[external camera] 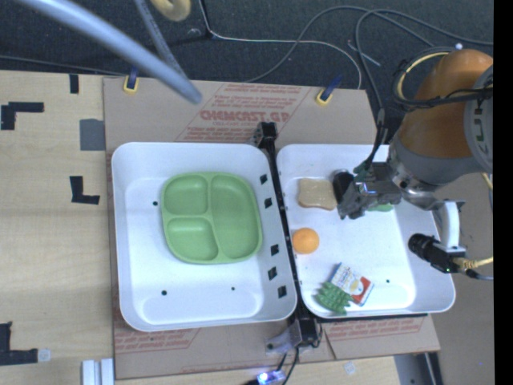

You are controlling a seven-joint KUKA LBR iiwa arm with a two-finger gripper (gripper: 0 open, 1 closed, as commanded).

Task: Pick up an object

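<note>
Both white bins (192, 157) looked like smooth moulded plastic with a soft sheen. The green divided plate (212, 217) had a matt, even plastic surface. Beneath the bins lay a sheet of brown cardboard (240, 107), dull and printed in red, on a counter (48, 215) of pale wood-grain finish. The orange ball (305, 241) appeared smooth and slightly glossy, the tan bread slice (317, 194) rough and porous. The small carton (352, 284) looked like printed paper. The arm's orange band (441, 103) shone like polished plastic; the hand (351, 199) was dark and matt.
</note>
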